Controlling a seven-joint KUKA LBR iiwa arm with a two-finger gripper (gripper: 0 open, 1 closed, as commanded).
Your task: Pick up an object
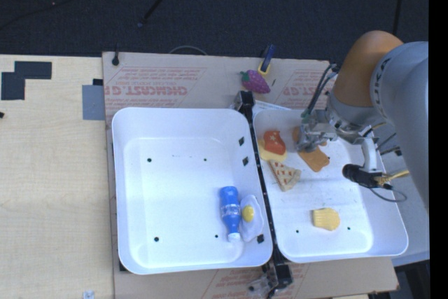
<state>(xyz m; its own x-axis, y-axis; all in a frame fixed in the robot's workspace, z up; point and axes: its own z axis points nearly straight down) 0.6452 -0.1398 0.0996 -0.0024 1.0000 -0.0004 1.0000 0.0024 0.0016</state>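
Two shallow white plastic bins sit side by side on the bench; the left bin [140, 150] holds a blue plastic bottle [229, 210] with a small yellow object [248, 213] touching its right side, and the right bin [392, 234] holds four food-like pieces. The grey arm [392, 73] reaches in from the right, and its two-finger gripper [308, 142] hangs low over the upper part of the right bin. Whether the gripper is wide, narrow or holding anything cannot be told, since the wrist body hides its tip.

The likely target, judged by nearness, is the flat orange-brown wedge [314, 159], which lies just below the gripper and slightly right of it, at or almost touching the tip. Its long axis runs diagonally, from upper left to lower right, with the broader end toward lower right. The coming move therefore turns on a short descent with the closing direction set across that diagonal.

Other candidates lie to the gripper's left: a red and yellow rounded piece [272, 143] near the dividing wall, and just below it a tan wedge-shaped slice [285, 174] with its narrow end pointing up and left. A yellow ridged piece [325, 219] lies well apart, toward the near edge. A purple toy [256, 81] rests outside the bins.
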